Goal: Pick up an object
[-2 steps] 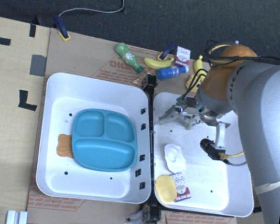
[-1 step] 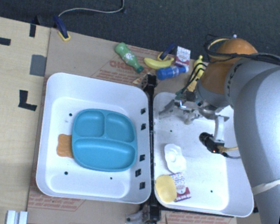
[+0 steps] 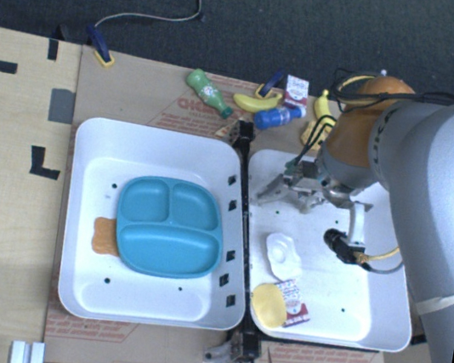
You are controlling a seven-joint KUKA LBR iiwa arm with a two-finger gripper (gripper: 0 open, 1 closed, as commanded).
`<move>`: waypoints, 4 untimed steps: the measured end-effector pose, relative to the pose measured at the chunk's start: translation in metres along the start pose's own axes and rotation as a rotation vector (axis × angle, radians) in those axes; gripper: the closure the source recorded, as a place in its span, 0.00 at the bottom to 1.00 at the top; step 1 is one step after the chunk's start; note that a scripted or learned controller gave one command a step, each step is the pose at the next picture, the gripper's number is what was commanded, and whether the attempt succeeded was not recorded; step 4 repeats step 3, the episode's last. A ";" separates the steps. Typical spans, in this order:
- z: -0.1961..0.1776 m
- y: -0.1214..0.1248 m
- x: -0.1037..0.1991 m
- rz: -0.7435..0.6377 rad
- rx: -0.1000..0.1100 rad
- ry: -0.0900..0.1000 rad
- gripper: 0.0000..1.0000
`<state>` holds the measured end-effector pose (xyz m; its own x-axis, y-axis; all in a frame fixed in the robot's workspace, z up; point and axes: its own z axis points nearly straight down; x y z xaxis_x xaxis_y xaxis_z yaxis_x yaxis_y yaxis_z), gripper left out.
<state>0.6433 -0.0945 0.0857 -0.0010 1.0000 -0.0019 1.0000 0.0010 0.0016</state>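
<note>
Pincer hung low over upper left of right bin, fingers apparently spread, nothing between them. Nearest candidate, white crumpled object, lay just below pincer toward bin's front, its long axis running roughly front to back. Yellow round item with red-and-white packet sat farther on, near front wall. White piece looked small, pale, lumpy, low-contrast against bin floor. Blue divided plate occupied left bin.
</note>
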 end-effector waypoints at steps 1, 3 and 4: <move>0.000 0.025 -0.011 -0.001 0.000 0.001 0.00; 0.000 -0.023 -0.003 -0.001 -0.002 0.000 0.00; 0.000 -0.023 -0.003 -0.001 -0.002 0.000 0.00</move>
